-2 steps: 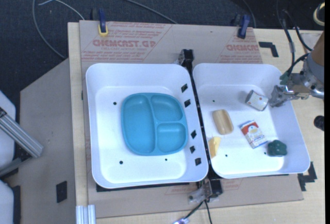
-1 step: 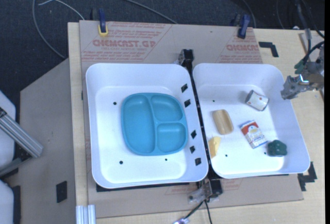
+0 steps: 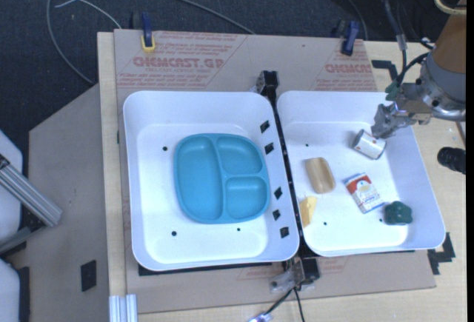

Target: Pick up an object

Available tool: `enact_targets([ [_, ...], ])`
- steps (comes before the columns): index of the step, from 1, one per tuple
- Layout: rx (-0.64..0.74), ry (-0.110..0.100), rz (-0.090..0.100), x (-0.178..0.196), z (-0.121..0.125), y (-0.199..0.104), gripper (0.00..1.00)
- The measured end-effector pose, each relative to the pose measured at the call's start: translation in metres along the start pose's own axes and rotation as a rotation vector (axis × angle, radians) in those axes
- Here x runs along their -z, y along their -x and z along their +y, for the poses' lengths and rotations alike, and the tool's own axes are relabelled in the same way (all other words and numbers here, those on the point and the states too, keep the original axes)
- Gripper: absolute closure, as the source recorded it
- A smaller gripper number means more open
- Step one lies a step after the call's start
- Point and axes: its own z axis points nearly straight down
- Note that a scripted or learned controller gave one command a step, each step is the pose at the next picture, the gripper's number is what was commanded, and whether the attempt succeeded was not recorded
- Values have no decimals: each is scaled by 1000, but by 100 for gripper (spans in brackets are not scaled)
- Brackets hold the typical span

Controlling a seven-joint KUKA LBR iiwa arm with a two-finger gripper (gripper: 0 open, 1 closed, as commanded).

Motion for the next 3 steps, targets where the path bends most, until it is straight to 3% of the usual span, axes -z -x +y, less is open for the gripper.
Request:
enact_targets([
  [3, 0, -4, 0, -11, 9, -174, 100],
])
